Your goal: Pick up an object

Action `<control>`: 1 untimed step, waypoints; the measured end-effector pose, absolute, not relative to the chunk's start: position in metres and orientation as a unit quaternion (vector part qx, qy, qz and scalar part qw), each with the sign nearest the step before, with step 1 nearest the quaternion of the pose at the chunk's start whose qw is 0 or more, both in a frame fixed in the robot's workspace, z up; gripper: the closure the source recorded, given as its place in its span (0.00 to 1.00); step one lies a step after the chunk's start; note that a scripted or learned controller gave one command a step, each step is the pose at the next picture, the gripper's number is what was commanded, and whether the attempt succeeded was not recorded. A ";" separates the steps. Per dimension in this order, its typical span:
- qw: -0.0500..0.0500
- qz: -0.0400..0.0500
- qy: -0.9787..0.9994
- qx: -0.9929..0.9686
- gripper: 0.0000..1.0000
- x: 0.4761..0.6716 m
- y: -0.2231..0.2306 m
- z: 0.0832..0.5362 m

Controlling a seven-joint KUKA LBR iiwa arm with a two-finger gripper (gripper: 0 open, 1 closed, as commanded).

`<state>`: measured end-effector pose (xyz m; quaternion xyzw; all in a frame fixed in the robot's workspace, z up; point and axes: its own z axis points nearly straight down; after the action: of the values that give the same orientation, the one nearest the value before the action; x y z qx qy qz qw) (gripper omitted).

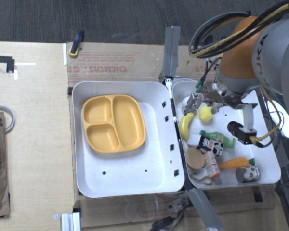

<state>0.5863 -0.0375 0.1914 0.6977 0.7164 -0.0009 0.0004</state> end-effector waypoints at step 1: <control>0.000 -0.001 0.815 0.579 0.00 0.575 -0.070 0.191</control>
<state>0.5750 -0.0702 0.1913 0.5793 0.8151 -0.0011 -0.0002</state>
